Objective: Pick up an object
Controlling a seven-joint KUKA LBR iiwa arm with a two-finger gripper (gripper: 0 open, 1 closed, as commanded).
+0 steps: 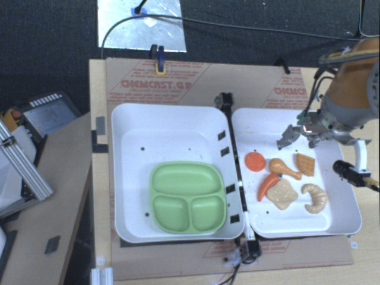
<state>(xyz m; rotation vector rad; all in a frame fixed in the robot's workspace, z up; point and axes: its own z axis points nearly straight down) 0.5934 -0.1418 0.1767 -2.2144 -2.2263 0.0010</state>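
Hand above right bin, near drumstick, croissant

A single fixed camera looks down at a slant from above the bench, near enough to take in both white bins: left bin, right bin, bench edges around them.

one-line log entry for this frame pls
phase: approach | gripper: above right bin, nothing held | nearest items: drumstick, red slice | green tray: left bin
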